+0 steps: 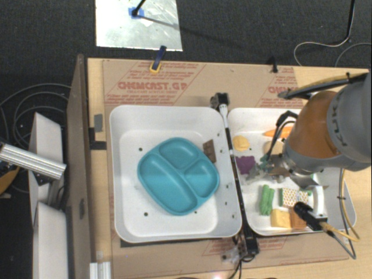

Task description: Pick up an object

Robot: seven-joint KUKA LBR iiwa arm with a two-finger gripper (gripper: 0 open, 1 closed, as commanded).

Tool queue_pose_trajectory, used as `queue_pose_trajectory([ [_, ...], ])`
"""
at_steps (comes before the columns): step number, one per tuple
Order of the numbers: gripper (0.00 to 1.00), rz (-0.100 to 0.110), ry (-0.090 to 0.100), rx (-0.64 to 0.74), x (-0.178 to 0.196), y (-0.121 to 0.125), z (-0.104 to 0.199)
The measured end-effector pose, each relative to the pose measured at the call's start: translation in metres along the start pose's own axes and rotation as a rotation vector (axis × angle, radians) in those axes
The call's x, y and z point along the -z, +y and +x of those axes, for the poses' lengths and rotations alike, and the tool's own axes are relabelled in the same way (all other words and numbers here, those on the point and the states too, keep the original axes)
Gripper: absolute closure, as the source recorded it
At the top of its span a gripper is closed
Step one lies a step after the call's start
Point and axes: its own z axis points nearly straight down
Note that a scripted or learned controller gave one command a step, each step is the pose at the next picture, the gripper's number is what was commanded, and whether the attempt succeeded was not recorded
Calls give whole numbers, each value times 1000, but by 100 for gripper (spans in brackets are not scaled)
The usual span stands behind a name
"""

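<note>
**A:** The arm (pixel 331 129) leans in over the right bin (pixel 256 116), and the gripper (pixel 268 166) sits low among the clutter there; a purple object (pixel 245 164) lies just beside it, toward the divider between the bins.

**B:** Are its jaws wide or narrow?

**A:** That cannot be told; the wrist and its cabling cover them, and nothing is seen held between them. The likely candidates are the purple object, a green piece (pixel 265 199) nearer the front, a yellow disc (pixel 240 142) further back, an orange piece (pixel 273 133) by the far wall, and a yellow block (pixel 280 218) at the front edge.

**B:** What could go wrong?

**A:** The items lie close together; the gripper might well nudge the purple object against the bin wall rather than trap it, or catch two things at once; a soft or rounded piece could slip free on the lift. The left bin (pixel 125 173) holds a teal divided plate (pixel 177 175) with a small brown piece (pixel 209 150) touching its edge, well apart from the gripper, so no trouble there.

**B:** Any writing?

**A:** The brown sheet (pixel 174 77) under the bins carries red print reading "CHEMCAST"; the letters after it are too small to make out.
</note>
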Motion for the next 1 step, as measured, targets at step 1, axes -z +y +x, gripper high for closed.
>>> queue_pose_trajectory([
  [1,0,5,-1,-6,-11,-37,-37],
])
